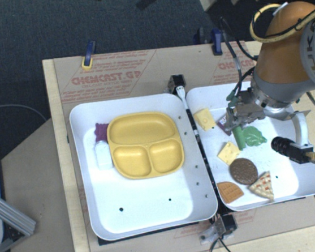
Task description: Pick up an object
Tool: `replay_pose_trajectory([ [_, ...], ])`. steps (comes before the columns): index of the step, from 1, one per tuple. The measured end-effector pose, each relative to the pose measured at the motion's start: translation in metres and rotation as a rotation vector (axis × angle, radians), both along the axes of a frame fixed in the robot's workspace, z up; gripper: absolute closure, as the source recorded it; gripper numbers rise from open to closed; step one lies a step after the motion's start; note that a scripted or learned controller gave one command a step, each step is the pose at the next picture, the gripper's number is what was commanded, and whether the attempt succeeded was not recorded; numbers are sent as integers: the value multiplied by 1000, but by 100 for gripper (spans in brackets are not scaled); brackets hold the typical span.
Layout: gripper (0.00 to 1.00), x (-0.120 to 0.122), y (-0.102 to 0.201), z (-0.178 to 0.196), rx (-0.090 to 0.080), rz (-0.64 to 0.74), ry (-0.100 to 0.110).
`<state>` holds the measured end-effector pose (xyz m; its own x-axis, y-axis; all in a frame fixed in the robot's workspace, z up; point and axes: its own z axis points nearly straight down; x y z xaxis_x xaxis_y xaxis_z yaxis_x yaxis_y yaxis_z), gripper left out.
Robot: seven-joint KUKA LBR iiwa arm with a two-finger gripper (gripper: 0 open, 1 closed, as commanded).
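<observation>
Approach step: gripper [237, 119] hangs low in right bin [310, 186] above green toy [250, 137], jaw state indiscernible; next, a descent and closure.

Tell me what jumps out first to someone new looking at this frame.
The big yellow divided plate dominates the left bin, with a purple item tucked at its left edge. The arm's orange band looms over the right bin, its gripper low above a green toy. Below lie cheese pieces, a brown cookie and a pizza slice.

Glossy yellow plastic tray [145, 143] in a smooth white plastic bin [145, 209].
</observation>
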<state>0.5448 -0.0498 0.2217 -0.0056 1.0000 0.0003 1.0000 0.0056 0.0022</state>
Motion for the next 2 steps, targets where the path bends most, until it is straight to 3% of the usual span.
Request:
replay_pose_trajectory([
  [1,100,30,56,-1,1,2,-2],
  [2,100,25,44,-6,-1,-7,5],
])
